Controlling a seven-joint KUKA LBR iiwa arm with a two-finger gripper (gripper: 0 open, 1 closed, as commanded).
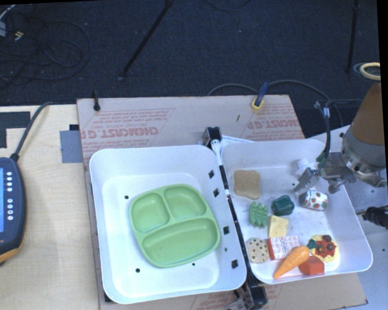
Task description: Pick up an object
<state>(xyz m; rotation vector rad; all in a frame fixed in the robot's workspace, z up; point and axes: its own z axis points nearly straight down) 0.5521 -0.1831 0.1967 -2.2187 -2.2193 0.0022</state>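
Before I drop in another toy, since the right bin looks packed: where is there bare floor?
The right bin is crowded along its near half, from the cookie to the carrot. Bare floor lies at its far end, between the bread slice and the hand. The left bin has strips around the green tray.

Green tray (174,225) in left bin (110,182); tool (312,182) over toy-filled right bin (356,239).

Right bin (357,256): lower half crowded with toys, upper-left floor bare. Left bin (111,189): green tray (174,224) occupies centre, margins free.
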